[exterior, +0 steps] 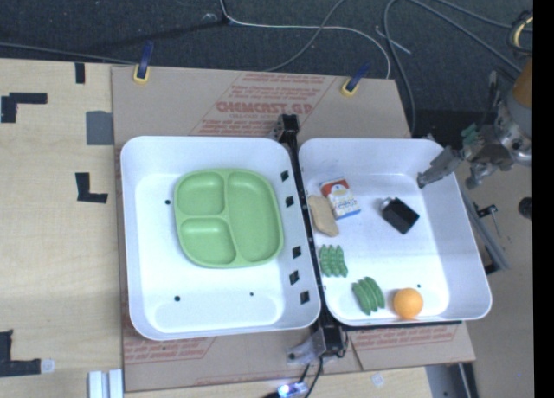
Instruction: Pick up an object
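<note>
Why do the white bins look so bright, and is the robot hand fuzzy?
In the camera view, even overhead light makes both white bins look washed out, with only soft shadows beside the green plate and the orange ball; the gripper at the right edge looks soft and slightly smeared, so its fingers are hard to make out.
</note>
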{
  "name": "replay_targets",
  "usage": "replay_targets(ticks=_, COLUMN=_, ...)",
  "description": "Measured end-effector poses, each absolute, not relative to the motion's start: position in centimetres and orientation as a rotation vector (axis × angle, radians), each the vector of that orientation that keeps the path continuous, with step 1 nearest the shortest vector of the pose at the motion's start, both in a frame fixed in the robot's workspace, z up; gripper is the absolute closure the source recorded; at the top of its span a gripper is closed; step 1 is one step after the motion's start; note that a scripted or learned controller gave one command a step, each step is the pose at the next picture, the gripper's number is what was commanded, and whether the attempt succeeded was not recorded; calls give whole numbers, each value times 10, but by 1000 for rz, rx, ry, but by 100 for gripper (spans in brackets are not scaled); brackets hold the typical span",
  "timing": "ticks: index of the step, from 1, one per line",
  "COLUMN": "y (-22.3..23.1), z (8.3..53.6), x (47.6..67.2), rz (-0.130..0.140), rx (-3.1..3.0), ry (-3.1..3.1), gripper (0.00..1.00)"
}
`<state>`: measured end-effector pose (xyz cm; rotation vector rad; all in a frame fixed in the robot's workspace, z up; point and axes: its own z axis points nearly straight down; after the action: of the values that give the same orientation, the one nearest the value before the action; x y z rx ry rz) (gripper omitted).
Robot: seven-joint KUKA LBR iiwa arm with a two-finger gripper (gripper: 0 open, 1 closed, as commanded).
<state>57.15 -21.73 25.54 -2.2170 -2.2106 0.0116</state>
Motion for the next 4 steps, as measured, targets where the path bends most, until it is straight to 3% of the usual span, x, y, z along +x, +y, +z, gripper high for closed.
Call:
replay_targets(ticks=1, y=-217, z=263, x=574, rz=2, rx=-2220, ry=-2222, gripper=0)
replay_targets(ticks=3, y=-210, z=163, x=579, rz=8, rx=-2216, ry=-2220, gripper=0)
replay_targets(ticks=4, y=-210, z=115, x=569, rz=8, rx=-2218, ry=-2219, gripper=0)
